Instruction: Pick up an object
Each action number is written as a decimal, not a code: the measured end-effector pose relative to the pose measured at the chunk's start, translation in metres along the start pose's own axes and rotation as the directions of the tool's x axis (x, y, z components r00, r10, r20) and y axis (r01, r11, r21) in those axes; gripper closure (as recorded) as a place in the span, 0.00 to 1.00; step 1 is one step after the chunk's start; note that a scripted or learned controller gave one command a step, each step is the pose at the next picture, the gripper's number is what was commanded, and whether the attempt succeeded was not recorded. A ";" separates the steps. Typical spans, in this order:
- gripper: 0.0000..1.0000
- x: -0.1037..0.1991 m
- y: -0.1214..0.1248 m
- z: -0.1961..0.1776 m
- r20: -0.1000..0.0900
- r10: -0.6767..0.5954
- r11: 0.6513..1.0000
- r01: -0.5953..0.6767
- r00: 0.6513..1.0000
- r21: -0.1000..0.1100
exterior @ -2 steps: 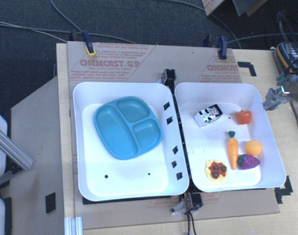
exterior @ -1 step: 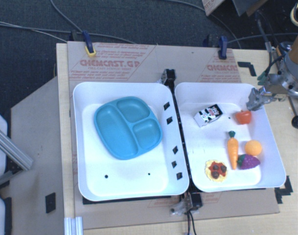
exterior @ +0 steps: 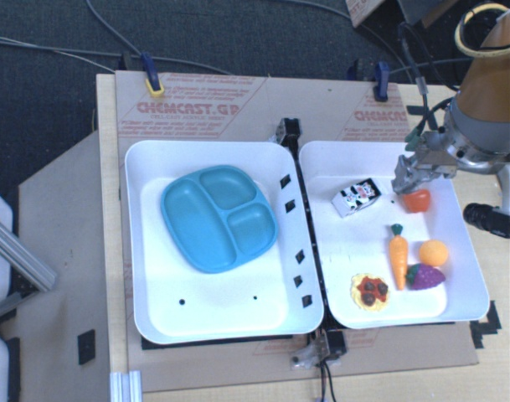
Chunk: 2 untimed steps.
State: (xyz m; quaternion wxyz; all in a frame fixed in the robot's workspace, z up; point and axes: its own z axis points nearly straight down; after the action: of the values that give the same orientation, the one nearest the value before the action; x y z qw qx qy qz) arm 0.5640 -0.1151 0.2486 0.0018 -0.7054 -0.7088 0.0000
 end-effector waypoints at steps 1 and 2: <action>1.00 0.055 0.007 -0.005 0.001 -0.002 1.000 0.002 1.000 -0.004; 1.00 0.106 0.013 0.013 0.000 -0.001 1.000 0.001 1.000 0.002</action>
State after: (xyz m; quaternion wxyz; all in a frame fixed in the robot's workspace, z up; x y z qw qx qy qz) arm 0.5769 -0.0091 0.2356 0.0024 -0.7050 -0.7092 0.0005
